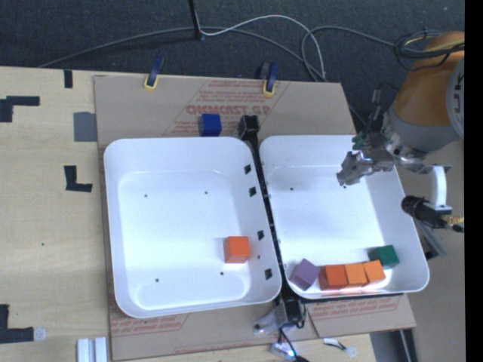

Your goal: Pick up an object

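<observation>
Reaching in from the right edge, gripper (pixel 349 173) hanging over the upper part of the right bin (pixel 321 145). Jaw state: cannot tell. Orange cube (pixel 237 249) lying lower right in the left bin (pixel 121 153).

The grey arm (pixel 430 100) with its orange band enters from three o'clock, wrist bent downward, its gripper (pixel 352 173) pointing toward eight o'clock, nothing visible between the fingers.

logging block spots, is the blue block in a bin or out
Out. The blue block sits on the cardboard behind the left bin, outside its rim.
</observation>
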Controlling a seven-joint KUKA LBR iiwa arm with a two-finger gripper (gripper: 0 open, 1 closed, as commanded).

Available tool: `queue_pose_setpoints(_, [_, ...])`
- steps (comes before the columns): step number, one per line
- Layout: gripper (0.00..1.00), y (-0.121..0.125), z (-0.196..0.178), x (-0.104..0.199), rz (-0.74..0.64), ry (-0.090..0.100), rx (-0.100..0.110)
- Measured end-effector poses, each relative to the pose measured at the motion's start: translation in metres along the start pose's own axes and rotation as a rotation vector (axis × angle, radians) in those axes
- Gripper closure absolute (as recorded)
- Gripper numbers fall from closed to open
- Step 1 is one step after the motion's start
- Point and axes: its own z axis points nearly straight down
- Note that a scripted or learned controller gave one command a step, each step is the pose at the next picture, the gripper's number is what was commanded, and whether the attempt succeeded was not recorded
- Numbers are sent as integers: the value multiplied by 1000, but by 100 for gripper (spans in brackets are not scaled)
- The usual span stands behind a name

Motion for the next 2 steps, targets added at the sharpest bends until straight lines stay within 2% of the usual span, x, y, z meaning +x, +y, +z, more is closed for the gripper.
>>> queue_pose_setpoints(1, [100,2,-43,5,0,0,1])
queue_pose_setpoints(2, [100,12,-34,66,-4,2,6])
